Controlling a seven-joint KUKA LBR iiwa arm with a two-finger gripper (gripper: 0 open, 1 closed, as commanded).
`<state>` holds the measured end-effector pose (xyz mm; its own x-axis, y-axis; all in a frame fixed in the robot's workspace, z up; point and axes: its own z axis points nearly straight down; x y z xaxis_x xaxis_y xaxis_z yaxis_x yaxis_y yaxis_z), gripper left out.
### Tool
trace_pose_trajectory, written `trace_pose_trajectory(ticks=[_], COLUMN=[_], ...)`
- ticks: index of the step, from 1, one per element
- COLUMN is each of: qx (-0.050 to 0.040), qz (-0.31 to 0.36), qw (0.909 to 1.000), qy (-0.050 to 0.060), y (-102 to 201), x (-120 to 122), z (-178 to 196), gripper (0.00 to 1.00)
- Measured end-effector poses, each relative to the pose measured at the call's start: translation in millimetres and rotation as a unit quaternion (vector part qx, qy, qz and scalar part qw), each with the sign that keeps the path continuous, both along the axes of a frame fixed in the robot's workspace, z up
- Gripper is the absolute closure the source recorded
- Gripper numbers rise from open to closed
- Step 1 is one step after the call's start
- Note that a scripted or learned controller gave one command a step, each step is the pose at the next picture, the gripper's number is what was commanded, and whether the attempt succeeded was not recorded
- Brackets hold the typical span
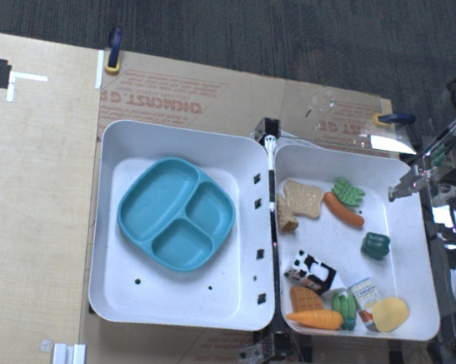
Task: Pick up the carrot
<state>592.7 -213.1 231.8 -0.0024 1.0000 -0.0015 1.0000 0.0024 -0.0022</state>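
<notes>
Two shallow white plastic bins sit side by side on the bench. The left bin point(96, 285) carries a light blue three-compartment plate point(176, 213) near its centre, nothing in any compartment.

The right bin point(424, 272) holds the toy food. The orange tapered plastic carrot point(316, 318) lies flat along the bin's near edge, close to the near-left corner, tip pointing toward the left wall. A tan waffle-textured cracker piece point(306, 298) touches it from behind. A green pea pod point(345, 309) stands just beside the carrot's thick end. Toward the near-right corner: a pale yellow round chip-like piece point(389, 314) and a small printed packet point(363, 290). A black-and-white cow-patterned block point(310, 271) sits by the left wall, mid-length. Toward the far edge: a tan slice of toast point(301, 200), a leafy green piece point(348, 190), an orange-red sausage point(344, 210). A dark green bell pepper point(375, 246) sits near the right wall.

The two-finger gripper point(409, 184) is at the right bin's far-right corner, above the rim, well apart from the carrot. Whether it is open or closed: cannot tell. Nothing visible in its grasp.
</notes>
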Motion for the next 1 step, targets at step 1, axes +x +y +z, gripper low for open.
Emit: trace_pose_trajectory(ticks=[1], qx=[0.0], qz=[0.0], qw=[1.0], qy=[0.0], y=[0.0], x=[0.0], z=[0.0], gripper=[0.0])
